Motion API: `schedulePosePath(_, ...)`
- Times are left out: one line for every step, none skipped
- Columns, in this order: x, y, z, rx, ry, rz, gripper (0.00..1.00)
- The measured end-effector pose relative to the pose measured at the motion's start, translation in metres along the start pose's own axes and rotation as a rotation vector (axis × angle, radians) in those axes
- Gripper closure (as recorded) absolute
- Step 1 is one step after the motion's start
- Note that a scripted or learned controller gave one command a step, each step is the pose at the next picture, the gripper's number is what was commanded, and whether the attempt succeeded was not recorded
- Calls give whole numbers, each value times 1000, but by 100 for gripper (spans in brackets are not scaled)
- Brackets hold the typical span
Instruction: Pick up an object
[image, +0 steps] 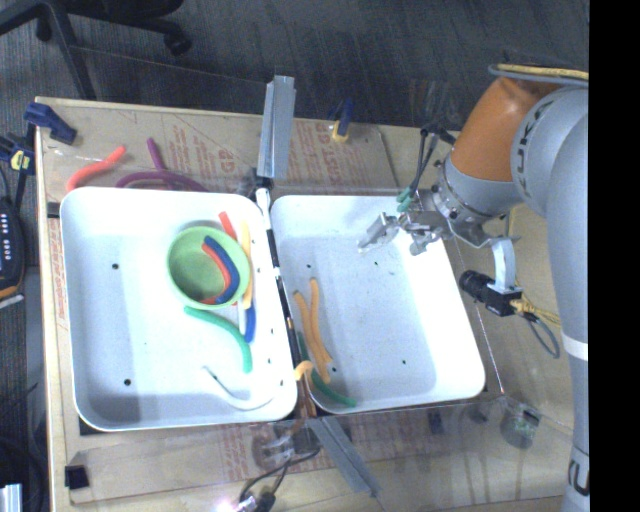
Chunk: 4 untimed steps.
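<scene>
My gripper (397, 236) hovers over the upper right part of the right bin (400, 330), open, with nothing between its fingers. Two orange strips (312, 325) lie along that bin's left wall, well below and left of the gripper, and a green strip (336, 396) rests in its lower left corner. In the left bin (110, 330) a green bowl (203, 266) holds a red strip and a blue strip. A yellow strip (244, 244), a curved green strip (226, 323), a blue strip (250, 322) and a white strip (226, 386) lie around the bowl.
On the bench behind the left bin lie an orange strip (96, 168) and a purple loop (160, 181). A grey metal bar (276, 126) stands at the seam between the bins. Blue clamps (48, 121) grip the bench's far edge.
</scene>
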<state>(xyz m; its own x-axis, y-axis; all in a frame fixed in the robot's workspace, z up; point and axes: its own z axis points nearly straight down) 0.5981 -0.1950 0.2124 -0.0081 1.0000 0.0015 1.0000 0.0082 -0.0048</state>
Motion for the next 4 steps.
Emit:
schedulePosePath(45, -42, 9, 2, 0, 190, 0)
schedulePosePath(92, -40, 82, -4, -7, -72, 0)
schedulePosePath(76, -32, 120, -4, -8, -103, 0)
schedulePosePath(79, -32, 110, -1, -2, -109, 100)
